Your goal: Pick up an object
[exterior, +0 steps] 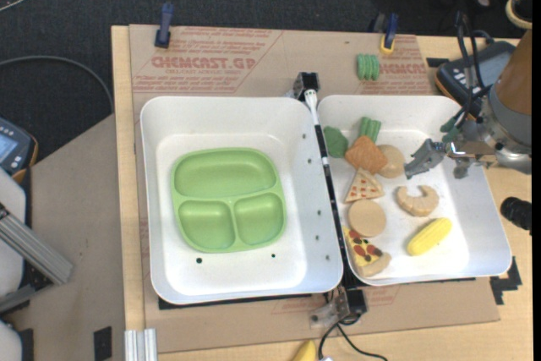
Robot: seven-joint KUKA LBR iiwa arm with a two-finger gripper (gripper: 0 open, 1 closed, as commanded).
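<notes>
— Firstly, the containers: what is listed?

— Item one, left bin, white, shallow, holding a green divided plate with three compartments. Item two, right bin, white, touching the left bin along the middle seam. Both sit on a brown cardboard-covered surface.

— And the contents of the right bin?

— Toy food, clustered toward its left half: a green piece and a second ribbed green piece at the top; an orange-brown piece with a tan round piece touching it; a pizza slice; a round tan disc; a second pizza-like slice at the near edge; a bitten beige ring; a yellow corn-like piece. A further green ribbed piece lies outside, on the surface behind the bin.

— State of the end effector?

— End effector, grey, reaches in from the right, above the right bin, just beside the tan round piece and above the beige ring. Nothing is seen between its fingers; whether they are spread or closed cannot be told.
</notes>
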